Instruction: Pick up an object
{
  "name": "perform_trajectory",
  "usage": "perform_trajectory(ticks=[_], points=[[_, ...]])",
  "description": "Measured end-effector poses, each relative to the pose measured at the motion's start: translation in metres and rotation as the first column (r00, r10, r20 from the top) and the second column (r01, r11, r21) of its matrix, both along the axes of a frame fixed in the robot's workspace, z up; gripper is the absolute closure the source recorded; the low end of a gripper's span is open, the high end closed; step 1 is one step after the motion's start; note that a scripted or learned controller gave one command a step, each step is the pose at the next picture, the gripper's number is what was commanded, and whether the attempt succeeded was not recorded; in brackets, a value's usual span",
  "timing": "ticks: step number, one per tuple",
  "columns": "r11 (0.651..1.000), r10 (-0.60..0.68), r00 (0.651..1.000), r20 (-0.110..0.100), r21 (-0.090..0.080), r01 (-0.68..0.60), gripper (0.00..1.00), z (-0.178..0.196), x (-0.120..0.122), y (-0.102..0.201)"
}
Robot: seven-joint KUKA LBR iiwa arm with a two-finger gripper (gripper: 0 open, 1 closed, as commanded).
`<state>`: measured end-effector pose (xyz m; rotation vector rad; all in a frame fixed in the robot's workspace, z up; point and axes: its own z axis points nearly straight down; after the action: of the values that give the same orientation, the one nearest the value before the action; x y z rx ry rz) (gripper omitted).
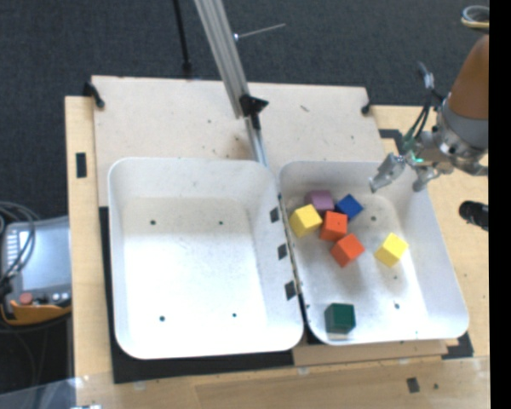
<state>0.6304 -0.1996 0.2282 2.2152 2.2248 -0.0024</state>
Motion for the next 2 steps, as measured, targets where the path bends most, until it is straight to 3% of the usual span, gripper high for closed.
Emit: perform_trajectory(ticks=[1,2], points=[[1.0,-0.004,1.0,-0.005,0.001,0.004,0.0,-0.06,-0.007,0.001],[1.0,-0.004,1.0,0.003,0.001,0.004,0.0,-0.098,-0.003,0.002]])
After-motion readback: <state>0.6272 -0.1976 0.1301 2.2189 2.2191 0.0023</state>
